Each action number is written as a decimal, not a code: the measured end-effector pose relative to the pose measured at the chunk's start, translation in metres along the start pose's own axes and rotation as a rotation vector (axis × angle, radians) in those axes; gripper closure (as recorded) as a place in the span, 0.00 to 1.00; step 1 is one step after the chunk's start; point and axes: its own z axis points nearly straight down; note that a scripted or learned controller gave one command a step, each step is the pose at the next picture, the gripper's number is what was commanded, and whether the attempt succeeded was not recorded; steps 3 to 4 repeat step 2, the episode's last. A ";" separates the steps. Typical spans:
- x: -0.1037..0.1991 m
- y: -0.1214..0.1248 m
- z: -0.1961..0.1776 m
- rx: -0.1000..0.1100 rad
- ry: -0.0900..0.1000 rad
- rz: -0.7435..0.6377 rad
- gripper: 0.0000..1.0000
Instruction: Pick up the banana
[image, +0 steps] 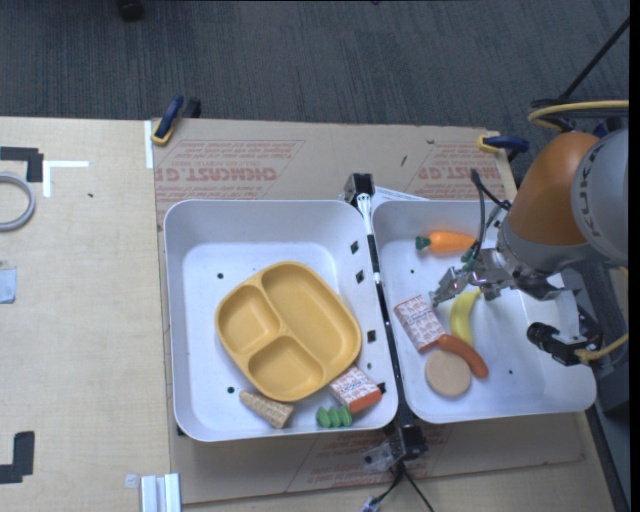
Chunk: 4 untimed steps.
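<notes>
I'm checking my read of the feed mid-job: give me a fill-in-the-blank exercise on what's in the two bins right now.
1. The banana lies in the ____ bin as the camera sees it.
2. The yellow tray has ____ compartments.
3. The gripper is just above the banana's ____ end.
4. The carrot lies nearer the ____ edge of its bin.

Missing words: right; three; upper; far

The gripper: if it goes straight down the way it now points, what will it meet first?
Most likely the banana. The gripper sits at the banana's upper end in the right bin, pointing down and left. Depth is unclear from above, so it may slip past and meet the bin floor instead.
</notes>
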 end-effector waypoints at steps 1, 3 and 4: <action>-0.001 0.001 -0.010 -0.002 -0.001 0.002 1.00; 0.018 0.060 -0.074 0.000 -0.001 0.397 1.00; 0.018 0.060 -0.074 0.000 -0.001 0.397 1.00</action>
